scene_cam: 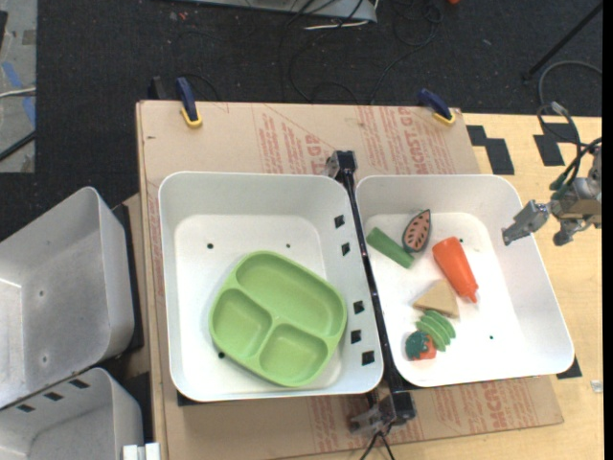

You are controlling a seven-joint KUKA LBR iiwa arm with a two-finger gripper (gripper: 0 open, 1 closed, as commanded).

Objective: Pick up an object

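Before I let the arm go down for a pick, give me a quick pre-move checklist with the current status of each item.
1. Objects available in the right bin: carrot, green stick, wedge, watermelon slice. Ok.
2. Gripper over a target: it sits at the bin's right rim, apart from every toy. Not ok.
3. Gripper free of load: nothing seen between its fingers. Ok.
4. Carrot clear to grasp: lies apart from its neighbours. Ok.
5. Green tray out of the way: in the left bin. Ok.
6. Finger opening: cannot tell.

Orange carrot point(457, 265) lies flat mid right bin point(536, 286), beside tan wedge point(438, 300).
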